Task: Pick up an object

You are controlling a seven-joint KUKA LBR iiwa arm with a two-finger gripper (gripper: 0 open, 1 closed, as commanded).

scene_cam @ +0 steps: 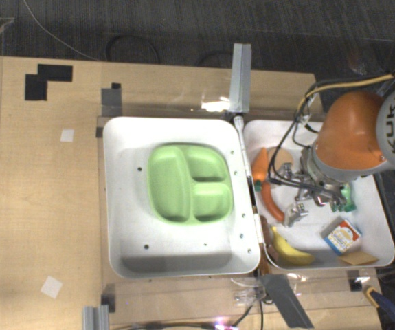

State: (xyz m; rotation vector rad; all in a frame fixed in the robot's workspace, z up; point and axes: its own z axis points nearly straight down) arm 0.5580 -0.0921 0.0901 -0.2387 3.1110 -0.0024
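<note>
So there's no single target here, any object in the right bin (pixel 382 212) counts, and that's where all the loose stuff sits. Using that bin as the landmark: the banana (pixel 290 249) lies along its near-left corner, the small carton (pixel 341 236) is tilted toward its near-right side, and a tan block (pixel 359 258) sits right at the near-right rim. Up along the bin's left wall there's an orange carrot-looking piece (pixel 260 165) and a long red-orange thing (pixel 273 203) running down from it toward the banana. Something green (pixel 349 198) pokes out from under the arm near the bin's middle-right, too covered to name.

The gripper (pixel 297 210) hangs over the middle of that bin, just above the banana and right beside the red-orange piece, with nothing visible between its fingers. Whether the claw is apart or together, I honestly can't tell; the wrist hardware and cables clutter it. My guess is it's lined up over the clutter because that's the densest spot to grab from.

The left bin (pixel 125 184), next door to the right bin, carries a green divided tray (pixel 189 183) in its middle, probably just parked there out of the way.
</note>
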